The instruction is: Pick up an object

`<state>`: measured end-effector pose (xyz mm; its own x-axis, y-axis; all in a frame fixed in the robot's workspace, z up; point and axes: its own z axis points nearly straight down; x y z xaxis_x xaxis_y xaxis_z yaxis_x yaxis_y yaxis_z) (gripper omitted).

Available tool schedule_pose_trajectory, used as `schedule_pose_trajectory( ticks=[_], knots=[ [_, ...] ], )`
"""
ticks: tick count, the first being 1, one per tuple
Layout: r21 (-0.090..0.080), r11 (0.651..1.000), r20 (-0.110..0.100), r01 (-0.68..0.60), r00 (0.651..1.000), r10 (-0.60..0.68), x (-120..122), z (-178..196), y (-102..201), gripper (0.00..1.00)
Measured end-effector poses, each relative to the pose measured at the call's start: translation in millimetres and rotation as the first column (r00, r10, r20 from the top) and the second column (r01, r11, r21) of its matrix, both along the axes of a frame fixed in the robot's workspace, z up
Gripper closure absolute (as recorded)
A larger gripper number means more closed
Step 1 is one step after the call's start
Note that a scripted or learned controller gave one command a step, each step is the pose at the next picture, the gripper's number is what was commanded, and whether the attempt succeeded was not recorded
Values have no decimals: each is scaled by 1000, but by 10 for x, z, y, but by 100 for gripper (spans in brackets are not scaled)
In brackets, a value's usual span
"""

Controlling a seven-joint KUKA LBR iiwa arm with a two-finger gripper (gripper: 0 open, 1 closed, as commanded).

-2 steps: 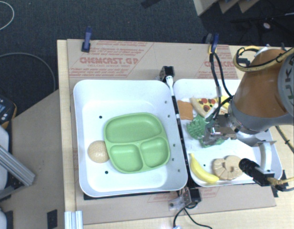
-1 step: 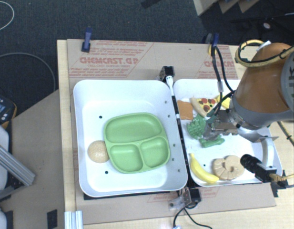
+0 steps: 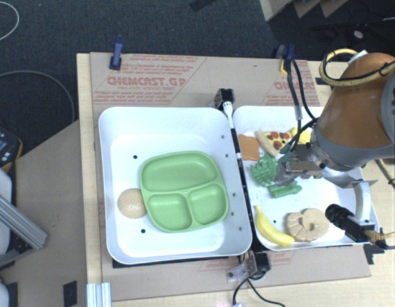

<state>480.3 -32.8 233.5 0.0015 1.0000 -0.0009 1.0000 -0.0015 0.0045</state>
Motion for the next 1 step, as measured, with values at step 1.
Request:
schedule_pose_trajectory(
  ticks=[1],
  knots=[
    [3,1000,-2,-10,1000,10,-9,155,770,100]
  ],
)
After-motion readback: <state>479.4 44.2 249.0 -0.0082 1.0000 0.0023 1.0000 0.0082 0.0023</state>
